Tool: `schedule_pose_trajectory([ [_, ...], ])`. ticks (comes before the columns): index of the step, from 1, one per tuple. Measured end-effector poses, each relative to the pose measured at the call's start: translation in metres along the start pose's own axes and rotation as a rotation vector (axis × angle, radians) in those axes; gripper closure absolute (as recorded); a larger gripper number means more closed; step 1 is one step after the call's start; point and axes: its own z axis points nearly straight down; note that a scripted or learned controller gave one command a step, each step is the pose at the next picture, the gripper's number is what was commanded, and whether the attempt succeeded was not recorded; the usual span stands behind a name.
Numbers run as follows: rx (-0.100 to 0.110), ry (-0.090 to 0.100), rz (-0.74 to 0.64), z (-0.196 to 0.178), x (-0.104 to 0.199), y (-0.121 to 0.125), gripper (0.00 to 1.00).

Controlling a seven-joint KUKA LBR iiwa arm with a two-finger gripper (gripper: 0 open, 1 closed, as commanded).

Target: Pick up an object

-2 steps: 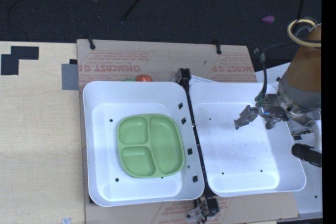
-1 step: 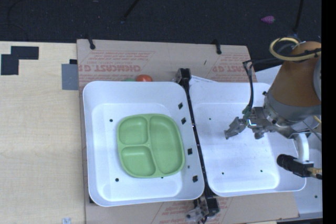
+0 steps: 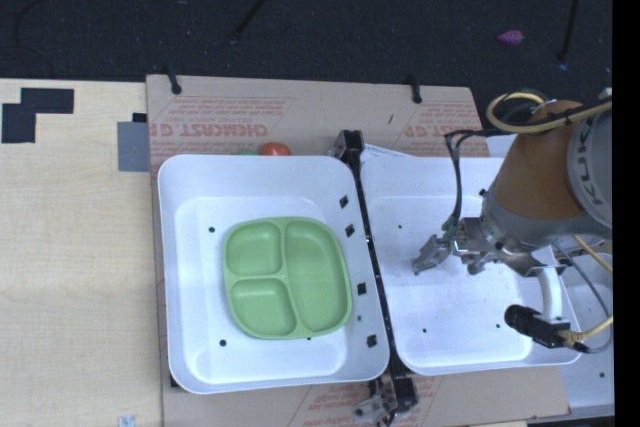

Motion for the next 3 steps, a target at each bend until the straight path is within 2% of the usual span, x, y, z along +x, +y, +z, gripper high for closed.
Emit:
schedule_pose_trajectory([
  [1,-0.003,-0.001,0.001,0.053,0.001,0.0,0.0],
  [2,-0.002,-0.001,0.007,0.04,-0.001,0.0,1.0],
  [3,-0.009,-0.002,-0.002,-0.016,0.008,0.004,1.0],
])
